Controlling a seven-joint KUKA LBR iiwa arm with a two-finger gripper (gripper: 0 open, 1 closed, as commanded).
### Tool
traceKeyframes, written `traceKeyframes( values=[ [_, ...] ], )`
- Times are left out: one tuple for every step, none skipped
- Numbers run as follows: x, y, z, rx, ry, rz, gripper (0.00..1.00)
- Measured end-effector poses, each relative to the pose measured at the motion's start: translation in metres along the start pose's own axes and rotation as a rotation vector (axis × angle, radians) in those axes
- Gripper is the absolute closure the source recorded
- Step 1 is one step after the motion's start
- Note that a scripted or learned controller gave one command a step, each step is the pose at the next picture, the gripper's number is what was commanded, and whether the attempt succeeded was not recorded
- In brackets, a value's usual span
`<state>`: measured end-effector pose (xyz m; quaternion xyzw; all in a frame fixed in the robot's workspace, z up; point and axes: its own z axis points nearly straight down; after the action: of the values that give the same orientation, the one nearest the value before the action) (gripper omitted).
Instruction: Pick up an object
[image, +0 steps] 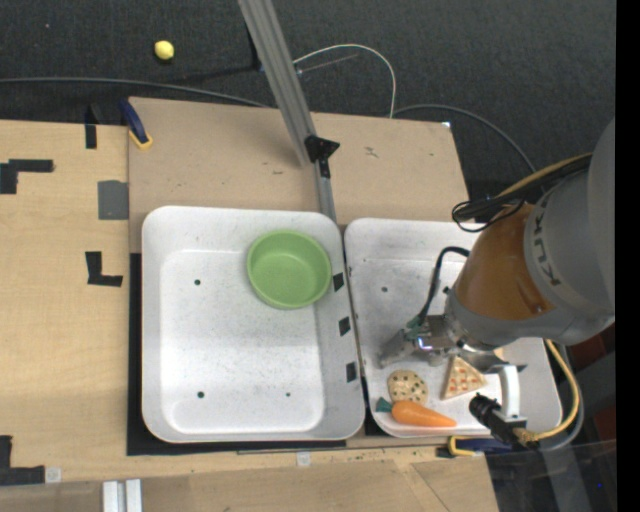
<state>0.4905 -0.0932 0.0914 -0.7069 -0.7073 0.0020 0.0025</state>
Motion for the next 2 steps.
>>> traceKeyframes(
  values=[
    [0.001, 0.0, -0.012, 0.0, 0.002, -0.001, 1.0],
    [0.003, 0.006, -0.055, -0.008, -0.001, -0.001, 1.0]
  ],
)
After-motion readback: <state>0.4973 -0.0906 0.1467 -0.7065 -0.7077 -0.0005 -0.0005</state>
